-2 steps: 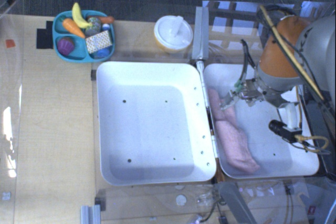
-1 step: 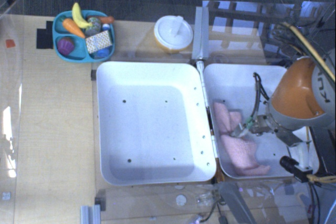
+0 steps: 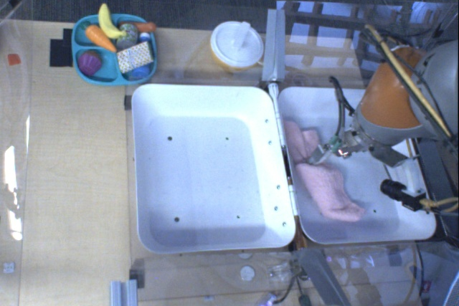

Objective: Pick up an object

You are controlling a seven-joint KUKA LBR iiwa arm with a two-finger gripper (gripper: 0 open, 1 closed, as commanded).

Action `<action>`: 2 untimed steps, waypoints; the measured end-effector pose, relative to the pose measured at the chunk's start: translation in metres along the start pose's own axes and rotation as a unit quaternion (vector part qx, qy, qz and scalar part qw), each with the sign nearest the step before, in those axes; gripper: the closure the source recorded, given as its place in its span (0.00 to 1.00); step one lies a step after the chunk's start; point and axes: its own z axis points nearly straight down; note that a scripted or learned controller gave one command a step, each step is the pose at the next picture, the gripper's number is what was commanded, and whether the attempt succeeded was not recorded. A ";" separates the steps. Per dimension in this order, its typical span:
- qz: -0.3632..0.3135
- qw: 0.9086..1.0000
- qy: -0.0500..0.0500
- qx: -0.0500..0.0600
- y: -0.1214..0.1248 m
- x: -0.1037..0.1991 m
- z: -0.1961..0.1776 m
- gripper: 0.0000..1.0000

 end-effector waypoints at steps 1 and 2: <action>0.022 1.000 0.003 0.007 -0.017 0.034 -0.094 0.00; 0.004 1.000 0.003 0.007 -0.034 0.024 -0.013 0.00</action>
